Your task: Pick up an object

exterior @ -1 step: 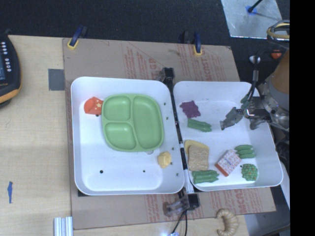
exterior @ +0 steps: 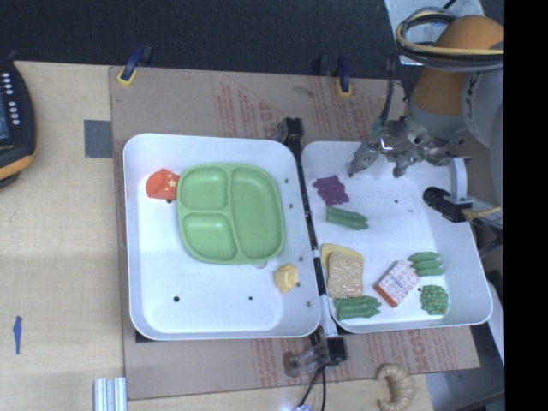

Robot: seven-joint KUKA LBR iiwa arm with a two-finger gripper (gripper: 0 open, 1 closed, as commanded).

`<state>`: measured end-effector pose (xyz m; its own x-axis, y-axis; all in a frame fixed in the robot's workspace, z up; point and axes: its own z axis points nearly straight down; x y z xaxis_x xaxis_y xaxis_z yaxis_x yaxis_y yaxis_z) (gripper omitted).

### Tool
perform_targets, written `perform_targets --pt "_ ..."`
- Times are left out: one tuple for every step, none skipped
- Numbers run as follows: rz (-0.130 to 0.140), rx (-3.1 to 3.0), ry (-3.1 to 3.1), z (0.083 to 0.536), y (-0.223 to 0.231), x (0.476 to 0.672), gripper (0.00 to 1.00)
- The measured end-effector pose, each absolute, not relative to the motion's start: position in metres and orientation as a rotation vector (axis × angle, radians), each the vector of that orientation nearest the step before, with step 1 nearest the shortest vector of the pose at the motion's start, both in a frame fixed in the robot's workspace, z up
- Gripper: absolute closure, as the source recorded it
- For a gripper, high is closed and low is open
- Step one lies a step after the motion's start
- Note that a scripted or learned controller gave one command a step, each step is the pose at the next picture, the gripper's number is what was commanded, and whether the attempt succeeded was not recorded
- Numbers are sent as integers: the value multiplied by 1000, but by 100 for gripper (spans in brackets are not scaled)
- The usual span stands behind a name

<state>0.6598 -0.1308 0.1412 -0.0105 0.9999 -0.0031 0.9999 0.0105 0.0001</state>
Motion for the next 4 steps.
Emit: perform_targets --pt "-9 2215 2235 95 -97 655 0" --pt "-6 2223 2213 105 -220 655 0" --pt "-11 2225 2241 90 -123 541 0" --pt "0 2217 2218 122 -184 586 0"
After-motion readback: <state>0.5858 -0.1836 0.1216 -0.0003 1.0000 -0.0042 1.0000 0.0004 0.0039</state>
